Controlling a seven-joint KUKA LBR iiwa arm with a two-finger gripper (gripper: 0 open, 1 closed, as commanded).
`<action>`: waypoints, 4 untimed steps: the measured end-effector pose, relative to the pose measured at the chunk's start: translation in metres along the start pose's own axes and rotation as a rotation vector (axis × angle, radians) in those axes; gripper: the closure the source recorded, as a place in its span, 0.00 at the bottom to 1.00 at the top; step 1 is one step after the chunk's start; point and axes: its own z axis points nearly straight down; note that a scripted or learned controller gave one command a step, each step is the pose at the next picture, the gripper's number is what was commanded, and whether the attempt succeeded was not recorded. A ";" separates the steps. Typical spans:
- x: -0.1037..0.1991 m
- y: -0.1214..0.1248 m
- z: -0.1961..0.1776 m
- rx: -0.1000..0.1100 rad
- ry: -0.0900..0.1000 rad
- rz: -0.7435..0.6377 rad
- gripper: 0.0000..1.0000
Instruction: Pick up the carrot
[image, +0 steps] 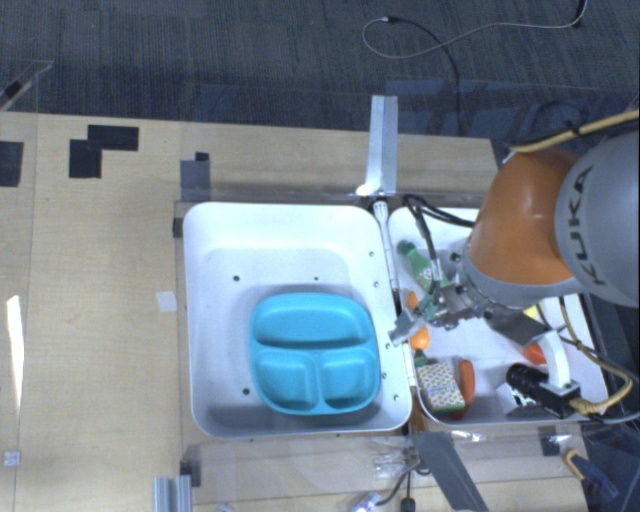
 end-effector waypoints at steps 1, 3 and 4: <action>0.020 0.020 0.026 0.004 0.001 0.010 0.00; -0.043 -0.013 0.014 -0.004 -0.002 -0.030 1.00; -0.021 0.001 -0.034 0.001 -0.001 0.131 1.00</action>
